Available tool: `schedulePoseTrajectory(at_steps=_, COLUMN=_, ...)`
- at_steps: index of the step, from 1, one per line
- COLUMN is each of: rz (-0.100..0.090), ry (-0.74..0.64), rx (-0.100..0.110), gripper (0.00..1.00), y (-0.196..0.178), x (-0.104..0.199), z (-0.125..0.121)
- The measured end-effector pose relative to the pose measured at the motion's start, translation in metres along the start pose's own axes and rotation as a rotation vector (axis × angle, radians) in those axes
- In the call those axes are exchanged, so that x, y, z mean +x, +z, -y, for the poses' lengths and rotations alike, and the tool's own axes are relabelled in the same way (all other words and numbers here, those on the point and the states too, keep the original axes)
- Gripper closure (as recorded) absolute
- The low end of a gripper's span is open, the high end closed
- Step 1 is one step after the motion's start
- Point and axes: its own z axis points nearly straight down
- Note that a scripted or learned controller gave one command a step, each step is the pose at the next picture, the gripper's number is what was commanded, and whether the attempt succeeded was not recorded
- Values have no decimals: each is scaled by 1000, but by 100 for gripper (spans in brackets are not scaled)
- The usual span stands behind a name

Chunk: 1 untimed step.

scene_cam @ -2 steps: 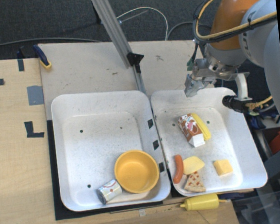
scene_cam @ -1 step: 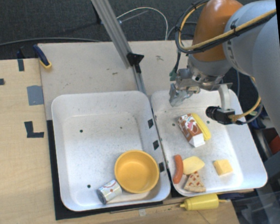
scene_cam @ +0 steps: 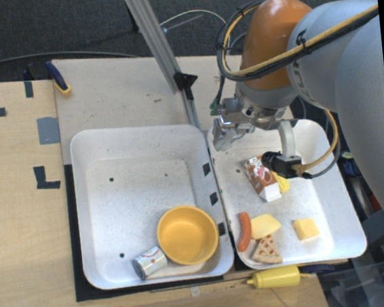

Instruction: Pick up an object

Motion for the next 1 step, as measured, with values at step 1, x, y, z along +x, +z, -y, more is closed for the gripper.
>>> schedulePoseTrajectory(at_steps=1, rz=1, ry=0, rx=1, gripper=100, y=1, x=51, z=6)
